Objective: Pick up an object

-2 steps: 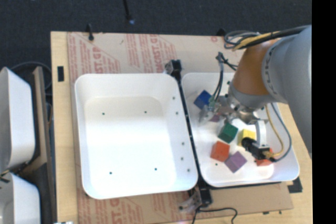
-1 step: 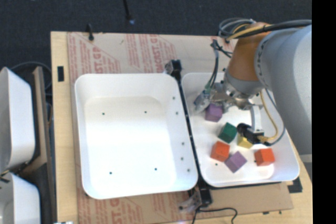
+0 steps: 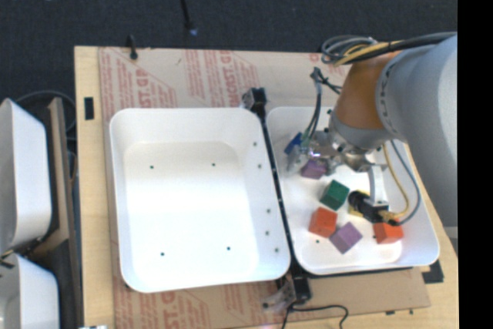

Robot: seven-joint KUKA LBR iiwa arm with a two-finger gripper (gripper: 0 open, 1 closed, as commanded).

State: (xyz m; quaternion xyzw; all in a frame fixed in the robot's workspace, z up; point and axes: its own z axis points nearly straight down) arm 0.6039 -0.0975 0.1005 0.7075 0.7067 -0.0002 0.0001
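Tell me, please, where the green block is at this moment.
The green block lies in the right bin, near its middle. An orange block and a purple block sit just below it in the camera view.

Bright, even overhead light; soft focus, faint shadows.

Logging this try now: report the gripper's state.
Gripper: cannot be told; it sits low in the right bin, over the light purple block.

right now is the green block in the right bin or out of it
In. The green block sits on the right bin's floor, inside its rim, among the orange and purple blocks.
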